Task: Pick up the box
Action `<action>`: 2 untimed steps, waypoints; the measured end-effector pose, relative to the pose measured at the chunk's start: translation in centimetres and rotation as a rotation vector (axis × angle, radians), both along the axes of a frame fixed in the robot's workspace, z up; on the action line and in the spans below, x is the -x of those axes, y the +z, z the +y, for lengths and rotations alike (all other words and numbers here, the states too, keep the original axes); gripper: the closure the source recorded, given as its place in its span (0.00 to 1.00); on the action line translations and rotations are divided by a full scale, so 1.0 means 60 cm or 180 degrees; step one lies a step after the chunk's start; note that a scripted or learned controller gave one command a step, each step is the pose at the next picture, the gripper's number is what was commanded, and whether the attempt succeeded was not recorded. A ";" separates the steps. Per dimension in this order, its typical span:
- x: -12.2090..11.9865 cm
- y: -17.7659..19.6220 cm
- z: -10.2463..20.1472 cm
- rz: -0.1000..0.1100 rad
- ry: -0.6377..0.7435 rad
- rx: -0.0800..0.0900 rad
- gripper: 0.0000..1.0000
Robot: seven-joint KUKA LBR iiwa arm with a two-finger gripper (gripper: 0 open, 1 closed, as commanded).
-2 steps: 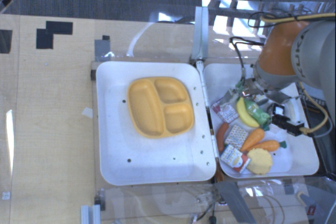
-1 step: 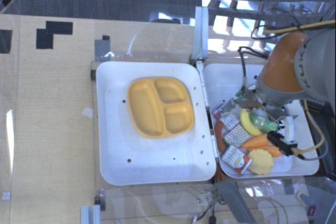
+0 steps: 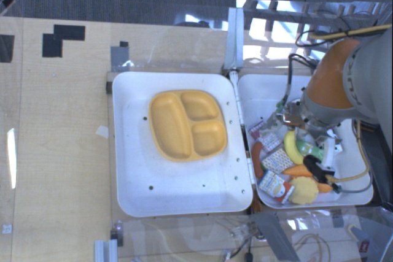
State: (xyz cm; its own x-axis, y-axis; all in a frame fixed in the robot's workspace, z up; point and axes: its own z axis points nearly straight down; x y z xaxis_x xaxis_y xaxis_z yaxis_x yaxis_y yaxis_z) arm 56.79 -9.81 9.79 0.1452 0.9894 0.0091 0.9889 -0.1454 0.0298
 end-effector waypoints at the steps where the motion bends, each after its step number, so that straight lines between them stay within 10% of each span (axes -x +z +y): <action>1: 0.057 0.000 0.026 -0.0024 -0.0884 -0.0006 0.00; 2: 0.018 -0.003 -0.033 0.0023 -0.1327 -0.0032 0.00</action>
